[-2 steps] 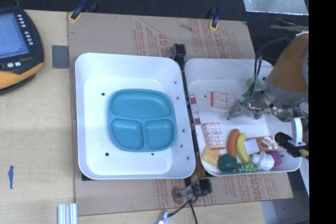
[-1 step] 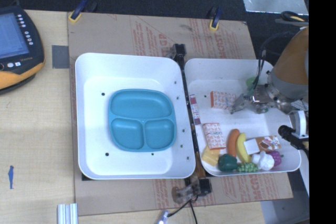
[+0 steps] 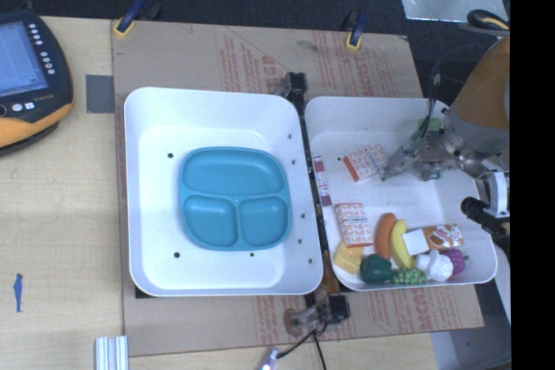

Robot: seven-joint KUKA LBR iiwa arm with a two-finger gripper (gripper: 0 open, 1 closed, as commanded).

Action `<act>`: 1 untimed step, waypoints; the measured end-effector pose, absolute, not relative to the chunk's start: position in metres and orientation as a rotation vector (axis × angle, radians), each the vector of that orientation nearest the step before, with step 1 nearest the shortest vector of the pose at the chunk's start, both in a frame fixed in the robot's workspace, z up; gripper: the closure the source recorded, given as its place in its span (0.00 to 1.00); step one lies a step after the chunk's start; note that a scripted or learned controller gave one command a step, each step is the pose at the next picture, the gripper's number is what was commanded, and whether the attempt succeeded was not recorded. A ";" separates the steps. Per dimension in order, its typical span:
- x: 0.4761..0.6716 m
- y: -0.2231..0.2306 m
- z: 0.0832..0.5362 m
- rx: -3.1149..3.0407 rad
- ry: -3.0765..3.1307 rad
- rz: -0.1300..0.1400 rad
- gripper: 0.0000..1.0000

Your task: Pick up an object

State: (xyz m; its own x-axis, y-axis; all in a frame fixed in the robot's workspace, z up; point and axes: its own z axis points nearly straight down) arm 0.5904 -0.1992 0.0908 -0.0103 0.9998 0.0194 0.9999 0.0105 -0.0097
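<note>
My gripper [image 3: 413, 168] hangs over the upper part of the right bin [image 3: 347, 113], its grey fingers spread open with nothing between them. Just left of it lies a small orange-and-white packet [image 3: 364, 162]. A second such packet [image 3: 352, 223] lies lower in the bin. Along the bin's front edge sit toy foods: an orange sausage [image 3: 384, 231], a banana [image 3: 401, 243], a yellow cheese wedge [image 3: 346, 260], a dark green vegetable [image 3: 375, 269], green grapes [image 3: 408, 277] and a small orange box [image 3: 444, 236].
The left bin [image 3: 147, 186] holds a blue divided plate [image 3: 234, 195]. A teach pendant [image 3: 26, 74] rests on the bench at far left. Clamps [image 3: 353, 29] pin the cardboard under the bins. The arm [image 3: 486, 100] enters from the right.
</note>
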 end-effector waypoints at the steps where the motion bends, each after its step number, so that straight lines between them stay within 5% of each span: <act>1: 0.577 -0.155 0.091 -2.212 -2.226 0.005 0.00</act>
